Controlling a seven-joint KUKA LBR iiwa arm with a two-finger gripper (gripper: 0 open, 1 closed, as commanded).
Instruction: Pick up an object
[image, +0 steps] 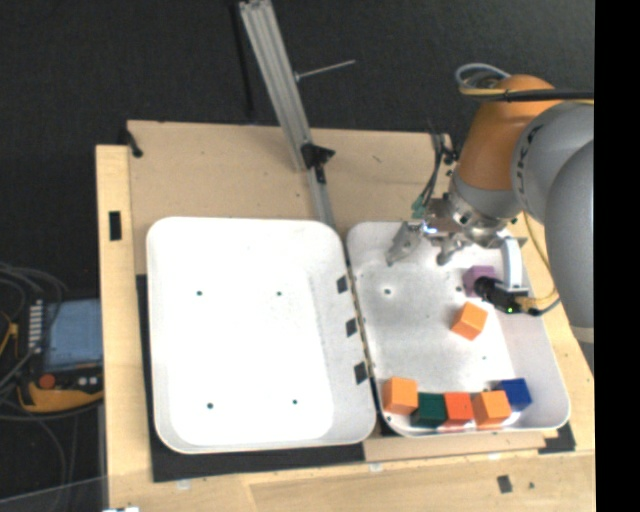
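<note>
Five blocks (458, 405) line the bin's near rim; open pincer (424, 247) hovers beyond.

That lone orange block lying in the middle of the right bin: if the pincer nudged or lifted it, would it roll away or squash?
The orange block looks flat-sided, so it would probably slide, not roll. Its crisp edges suggest it is stiff, unlikely to squash. It lies apart from the blocks along the near rim of the right bin, so a nudge probably disturbs nothing else.

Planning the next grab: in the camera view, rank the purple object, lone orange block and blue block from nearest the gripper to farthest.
From the gripper:
1. Purple object, just right of it.
2. Lone orange block, mid-bin.
3. Blue block, front right corner.
</note>
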